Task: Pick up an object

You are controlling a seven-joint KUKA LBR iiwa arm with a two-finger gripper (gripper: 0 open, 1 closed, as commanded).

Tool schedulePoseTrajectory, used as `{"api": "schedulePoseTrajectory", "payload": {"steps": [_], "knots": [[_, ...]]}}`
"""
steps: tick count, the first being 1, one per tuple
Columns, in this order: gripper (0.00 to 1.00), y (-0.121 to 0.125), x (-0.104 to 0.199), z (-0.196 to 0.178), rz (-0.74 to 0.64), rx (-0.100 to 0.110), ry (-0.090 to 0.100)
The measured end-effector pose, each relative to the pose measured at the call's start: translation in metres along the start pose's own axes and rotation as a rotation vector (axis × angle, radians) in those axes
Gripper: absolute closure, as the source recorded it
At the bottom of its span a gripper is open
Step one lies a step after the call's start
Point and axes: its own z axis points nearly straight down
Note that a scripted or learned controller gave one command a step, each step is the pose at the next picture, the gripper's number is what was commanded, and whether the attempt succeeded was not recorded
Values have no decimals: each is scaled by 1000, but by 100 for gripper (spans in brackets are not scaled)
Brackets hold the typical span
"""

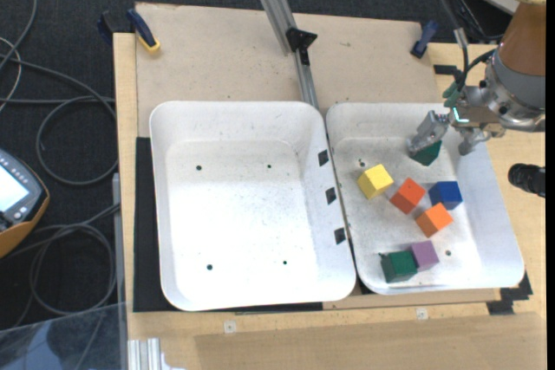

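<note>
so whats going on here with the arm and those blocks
A robot arm reaches in from the right over the right bin, and its gripper has a dark green block at its fingers, seemingly held just above the bin floor. The rest sit loose in that bin: a yellow block, two orange blocks, a blue block, a purple block and another green block. The left bin sits beside it.

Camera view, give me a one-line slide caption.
Gripper holds a dark green block above the right bin, over six loose blocks.
</note>
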Motion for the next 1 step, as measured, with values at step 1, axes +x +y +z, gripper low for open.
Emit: {"api": "schedulePoseTrajectory", "payload": {"steps": [1], "knots": [[0, 1, 0, -2, 0, -5, -1]]}}
